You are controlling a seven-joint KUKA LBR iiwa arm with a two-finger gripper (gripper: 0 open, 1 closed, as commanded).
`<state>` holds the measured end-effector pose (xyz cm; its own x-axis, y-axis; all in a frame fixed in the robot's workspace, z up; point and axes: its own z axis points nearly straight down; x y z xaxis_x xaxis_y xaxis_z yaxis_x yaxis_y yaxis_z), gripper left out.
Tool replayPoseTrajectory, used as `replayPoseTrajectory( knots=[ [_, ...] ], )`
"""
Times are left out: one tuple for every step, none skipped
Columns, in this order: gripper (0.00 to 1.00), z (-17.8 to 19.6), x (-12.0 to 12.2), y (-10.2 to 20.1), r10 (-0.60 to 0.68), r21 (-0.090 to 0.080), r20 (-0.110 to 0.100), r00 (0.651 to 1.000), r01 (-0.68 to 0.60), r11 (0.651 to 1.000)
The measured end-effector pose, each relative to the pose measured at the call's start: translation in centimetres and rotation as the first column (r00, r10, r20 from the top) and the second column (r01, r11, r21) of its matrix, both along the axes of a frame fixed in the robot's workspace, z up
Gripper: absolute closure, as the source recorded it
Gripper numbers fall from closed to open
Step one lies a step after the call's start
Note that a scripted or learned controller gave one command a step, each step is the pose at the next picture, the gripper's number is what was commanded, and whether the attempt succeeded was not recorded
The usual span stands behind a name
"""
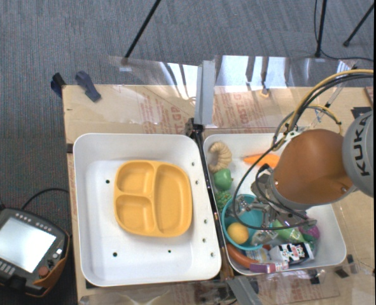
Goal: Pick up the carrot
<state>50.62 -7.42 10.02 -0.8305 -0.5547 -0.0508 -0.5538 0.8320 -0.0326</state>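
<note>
carrot (261,159) – orange tip showing by arm, right bin (338,234) | likely light, stiff, smooth toy – pinch mid-body across width | gripper (273,224) over clutter, grip state: cannot tell

Overall light: you have a bright, even view; both white bins (86,164) read near full white without losing their rims.
Source: light seems to fall from above; you can see no lamp.
Glare: the clear sheet (264,75) well above and behind the gripper (273,224) throws pale streaked reflections; the orange band (315,167) just above the gripper carries a soft sheen.
Shadows: soft and short; you will find the darkest patch directly under the arm, around the gripper.
Sharpness: moderate; the yellow tray (154,197) far to the gripper's left has clean edges, while the small items beside the gripper blur together.
Edges: no bending you can judge.
</note>
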Motion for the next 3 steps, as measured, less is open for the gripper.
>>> replayPoseTrajectory(
  knots=[
    [1.0,0.7,-0.3,0.1,0.0,0.001,-0.016,1.0,0.0,1.0],
    [1.0,15.1,0.6,-1.5,0.201,-0.002,-0.051,0.978,-0.201,0.98],
    [1.0,5.7,-0.8,-2.5,0.249,0.008,-0.07,0.966,-0.249,0.968]
  ],
)
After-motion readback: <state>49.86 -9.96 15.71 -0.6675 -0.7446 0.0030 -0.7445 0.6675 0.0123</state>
